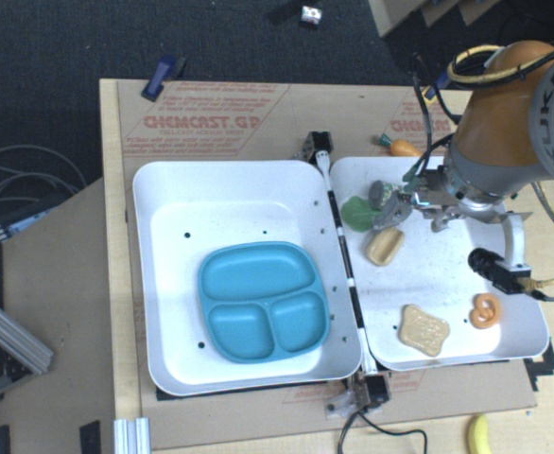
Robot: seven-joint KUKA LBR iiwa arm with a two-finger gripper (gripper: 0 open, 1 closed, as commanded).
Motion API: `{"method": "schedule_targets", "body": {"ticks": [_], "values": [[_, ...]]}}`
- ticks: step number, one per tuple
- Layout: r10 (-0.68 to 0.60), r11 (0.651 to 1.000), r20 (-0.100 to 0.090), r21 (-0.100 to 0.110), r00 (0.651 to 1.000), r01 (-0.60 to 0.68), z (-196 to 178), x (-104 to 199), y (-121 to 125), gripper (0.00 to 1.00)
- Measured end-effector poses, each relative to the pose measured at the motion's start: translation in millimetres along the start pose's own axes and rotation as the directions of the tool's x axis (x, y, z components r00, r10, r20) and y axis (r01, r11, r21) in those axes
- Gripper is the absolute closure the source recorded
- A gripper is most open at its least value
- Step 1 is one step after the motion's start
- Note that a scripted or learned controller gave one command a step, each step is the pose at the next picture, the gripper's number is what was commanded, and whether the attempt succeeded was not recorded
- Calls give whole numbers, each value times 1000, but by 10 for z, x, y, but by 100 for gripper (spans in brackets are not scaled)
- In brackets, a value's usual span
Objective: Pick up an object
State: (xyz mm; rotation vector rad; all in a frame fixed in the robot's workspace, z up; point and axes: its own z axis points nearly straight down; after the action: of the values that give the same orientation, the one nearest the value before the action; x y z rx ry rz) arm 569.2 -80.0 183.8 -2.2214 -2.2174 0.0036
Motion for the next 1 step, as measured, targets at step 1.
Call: {"method": "schedule_targets", "body": {"ticks": [1], "values": [[-1,1000,0,-2,1000,1,997,-313,200,0]]}}
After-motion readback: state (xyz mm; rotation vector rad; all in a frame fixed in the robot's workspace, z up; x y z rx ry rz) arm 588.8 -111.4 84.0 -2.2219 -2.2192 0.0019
